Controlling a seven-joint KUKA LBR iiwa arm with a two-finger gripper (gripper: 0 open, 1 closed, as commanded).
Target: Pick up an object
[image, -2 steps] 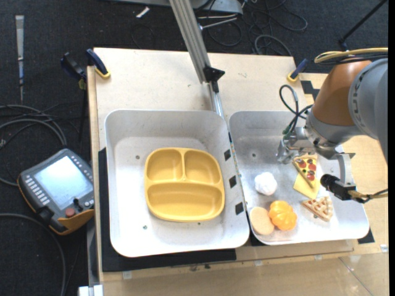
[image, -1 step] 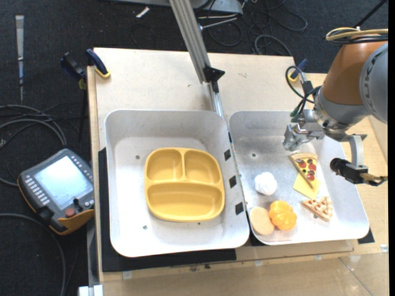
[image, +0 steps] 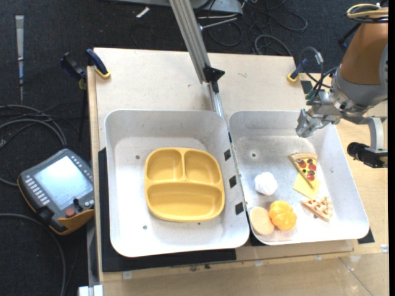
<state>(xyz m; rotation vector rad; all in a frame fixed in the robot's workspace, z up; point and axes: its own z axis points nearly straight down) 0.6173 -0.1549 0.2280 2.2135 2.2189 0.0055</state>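
Pizza slice (image: 307, 167) is seen in the right bin (image: 349, 184), its long axis running up and down the camera view with the tip toward the near rim, just above a yellow cheese wedge (image: 303, 185) and a waffle piece (image: 318, 208). No readable writing is seen on any item. The gripper (image: 305, 127) is held above the bin's far part, clear of the slice; whether it is open cannot be told.
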